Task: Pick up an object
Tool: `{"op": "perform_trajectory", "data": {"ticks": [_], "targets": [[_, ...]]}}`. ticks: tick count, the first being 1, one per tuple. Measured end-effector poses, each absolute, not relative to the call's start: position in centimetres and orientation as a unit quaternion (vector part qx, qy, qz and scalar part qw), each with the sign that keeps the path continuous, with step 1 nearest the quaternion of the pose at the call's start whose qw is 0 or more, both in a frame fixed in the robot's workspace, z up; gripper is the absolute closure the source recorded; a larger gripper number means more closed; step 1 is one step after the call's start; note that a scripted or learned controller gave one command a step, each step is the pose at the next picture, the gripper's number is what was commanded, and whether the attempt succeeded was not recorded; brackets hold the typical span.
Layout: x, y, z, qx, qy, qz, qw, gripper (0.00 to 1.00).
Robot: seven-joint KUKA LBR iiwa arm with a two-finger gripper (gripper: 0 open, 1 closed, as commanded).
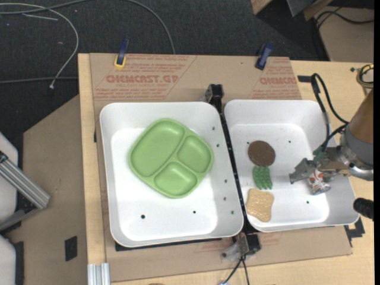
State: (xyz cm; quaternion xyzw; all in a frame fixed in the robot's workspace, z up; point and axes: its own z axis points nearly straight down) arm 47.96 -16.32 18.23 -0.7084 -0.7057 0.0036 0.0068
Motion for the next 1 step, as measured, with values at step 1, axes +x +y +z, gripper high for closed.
{"op": "perform_trajectory", "data": {"ticks": [1], "targets": [[48.30, -16.29, 18.84, -0.707, -0.707, 0.0000, 0.001, 0.00]]}}
